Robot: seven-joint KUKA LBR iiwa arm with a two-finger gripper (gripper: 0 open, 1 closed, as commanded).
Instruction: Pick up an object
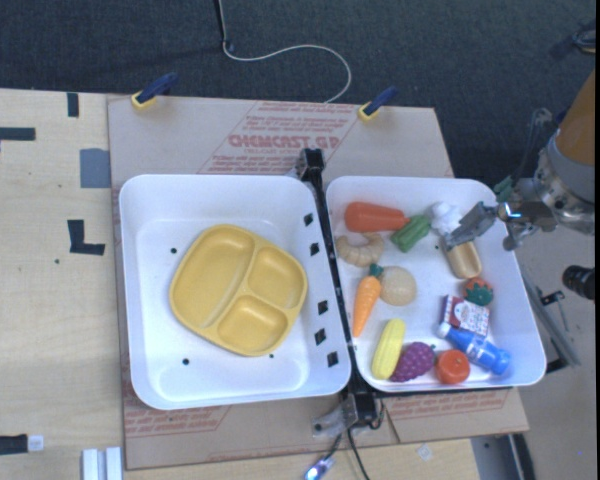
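We are at the approach step: our pincer [477,224] hovers at the right bin's [528,298] upper right edge, just above a tan piece [465,259]; its state we cannot tell. Next it must descend and clamp.

Tray [238,288] in left bin [140,268]

The arm comes in from the right edge, its orange band and grey wrist just showing there. The tool [488,224] hangs low at the right side, pointed leftward and slightly down. Its dark fingers [467,230] stretch toward the left; whether they are spread or closed is too unclear to tell.
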